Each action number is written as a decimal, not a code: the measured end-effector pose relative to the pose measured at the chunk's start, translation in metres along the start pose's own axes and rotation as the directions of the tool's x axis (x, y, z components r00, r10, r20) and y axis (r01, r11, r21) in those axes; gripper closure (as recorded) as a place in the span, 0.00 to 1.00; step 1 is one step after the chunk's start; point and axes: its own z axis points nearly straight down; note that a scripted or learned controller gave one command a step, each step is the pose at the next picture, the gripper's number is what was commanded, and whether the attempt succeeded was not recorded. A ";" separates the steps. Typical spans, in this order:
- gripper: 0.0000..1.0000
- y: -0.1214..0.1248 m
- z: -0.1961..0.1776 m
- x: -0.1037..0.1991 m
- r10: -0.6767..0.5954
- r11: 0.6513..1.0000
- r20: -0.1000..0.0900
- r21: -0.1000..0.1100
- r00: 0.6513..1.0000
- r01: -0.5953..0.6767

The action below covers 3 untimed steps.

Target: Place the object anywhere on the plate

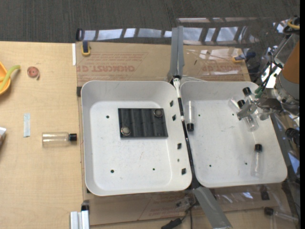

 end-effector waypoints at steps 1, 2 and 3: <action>1.00 0.105 -0.026 0.041 -0.199 0.980 0.002 -0.003 0.980 0.199; 1.00 -0.012 -0.013 0.064 -0.271 0.963 0.001 -0.002 0.963 0.271; 1.00 -0.079 0.018 0.118 -0.331 0.944 0.000 0.001 0.944 0.331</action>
